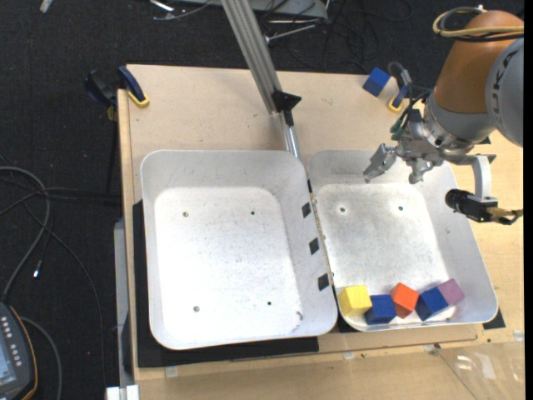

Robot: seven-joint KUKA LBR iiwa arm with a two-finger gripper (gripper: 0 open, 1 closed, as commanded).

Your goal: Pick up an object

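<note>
Several small blocks lie in a row along the near edge of the right bin (379, 223): a yellow block (356, 297), a blue block (381, 308), an orange block (405, 298), a second blue block (432, 302) and a purple block (450, 291). My gripper (395, 167) hangs over the far edge of that bin, well away from the blocks. It is open, its two fingers spread apart with nothing between them.
The left bin (216, 248) sits beside the right one. Another blue block (377, 80) rests on the bench beyond the right bin, next to a clamp. A slanted metal pole (254, 44) crosses the bench's far side, ending between the bins.
</note>
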